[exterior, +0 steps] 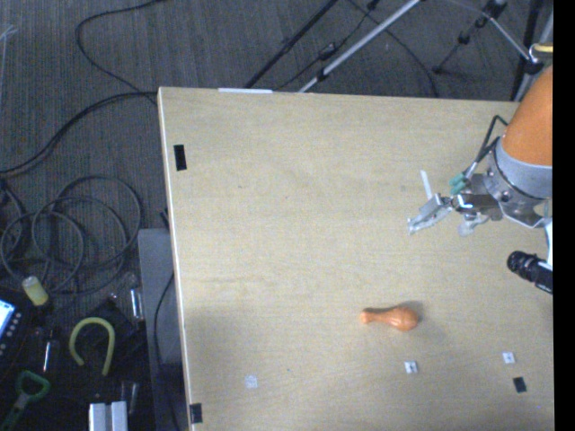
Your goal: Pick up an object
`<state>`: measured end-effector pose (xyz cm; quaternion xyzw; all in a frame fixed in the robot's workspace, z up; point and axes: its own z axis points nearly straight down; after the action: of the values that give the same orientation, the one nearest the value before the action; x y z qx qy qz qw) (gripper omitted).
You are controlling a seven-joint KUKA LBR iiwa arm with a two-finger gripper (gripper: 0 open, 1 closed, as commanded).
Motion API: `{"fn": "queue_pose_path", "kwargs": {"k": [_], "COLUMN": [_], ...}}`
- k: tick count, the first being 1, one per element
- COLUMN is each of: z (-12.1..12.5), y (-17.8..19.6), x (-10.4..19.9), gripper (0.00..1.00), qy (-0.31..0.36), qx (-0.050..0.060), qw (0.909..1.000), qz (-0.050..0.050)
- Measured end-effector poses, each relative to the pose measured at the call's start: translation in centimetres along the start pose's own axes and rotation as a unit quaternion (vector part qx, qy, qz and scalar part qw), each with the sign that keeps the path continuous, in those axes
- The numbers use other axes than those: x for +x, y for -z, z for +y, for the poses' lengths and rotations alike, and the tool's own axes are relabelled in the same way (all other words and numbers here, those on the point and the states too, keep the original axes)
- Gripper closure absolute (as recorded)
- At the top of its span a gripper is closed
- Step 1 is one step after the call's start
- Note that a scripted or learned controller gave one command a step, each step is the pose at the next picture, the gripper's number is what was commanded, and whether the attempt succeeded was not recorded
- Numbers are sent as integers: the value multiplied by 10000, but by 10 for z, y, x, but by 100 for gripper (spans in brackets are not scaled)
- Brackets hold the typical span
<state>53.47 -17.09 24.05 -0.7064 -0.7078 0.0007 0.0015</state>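
At the far left we note the floor (81, 79), dark carpet strewn with looped cables (72, 232), a small yellow-green hook-shaped tool (90, 335) and other odds too small to identify. Tripod legs (386, 16) cross the carpet near the top.

Moving right, the surface (296, 196) is a pale wooden board, carrying a black marker (180, 157) near its upper left corner and a few small tags (411, 366) towards its lower right edge.

The one object fit for the task is an orange pear-shaped item (393, 317), lying on its side in the lower middle of the surface, narrow neck pointing left. Nothing touches it.

Further right, the gripper (422, 203) hangs above the surface at the end of the arm (530, 142), its two light fingers pointing left, spread apart, with nothing between them. It stands well apart from the orange item, which lies nearer the lower edge of the view.

We judge the task to be at the approach step, with no grasp begun. The next move calls for shifting the gripper over the item's bulbous body, lining the fingers across its width, descending, then closing. Its rounded shape may roll under a skewed pinch.
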Motion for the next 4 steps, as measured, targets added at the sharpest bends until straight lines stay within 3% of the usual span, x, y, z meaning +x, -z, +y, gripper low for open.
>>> {"fn": "queue_pose_path", "kwargs": {"k": [2,3,4], "z": [98,134,135], "y": [-37,-75,-156], "x": [-31,-53,-41], "gripper": [0,0,0], "qy": [80,929,2087], "qx": [-8,-11,-10], "qw": [10000,9957,9780], "qz": [-9,-27,-18]}}
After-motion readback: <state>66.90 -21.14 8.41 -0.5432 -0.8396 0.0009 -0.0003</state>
